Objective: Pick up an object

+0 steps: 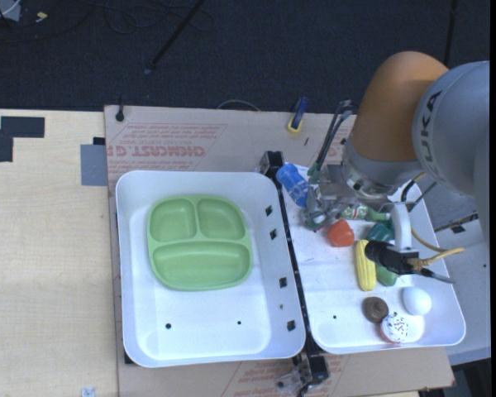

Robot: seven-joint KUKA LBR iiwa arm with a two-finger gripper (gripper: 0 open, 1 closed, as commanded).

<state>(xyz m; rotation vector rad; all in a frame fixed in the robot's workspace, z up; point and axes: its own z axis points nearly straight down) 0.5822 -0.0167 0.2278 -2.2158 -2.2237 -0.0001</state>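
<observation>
The gripper (318, 215), its opening not discernible, is lowered at the right bin's (335, 337) far left beside the orange object (341, 233); centring over one object before closing is judged advisable.

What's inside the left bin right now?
Inside the left bin lies one green divided plate, three compartments, nothing in them. What's beneath the plate is covered.

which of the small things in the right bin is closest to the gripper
The orange-red piece, just below-right of the gripper. The yellow corn, brown disc and white egg lie farther toward the bin's near corner.
</observation>
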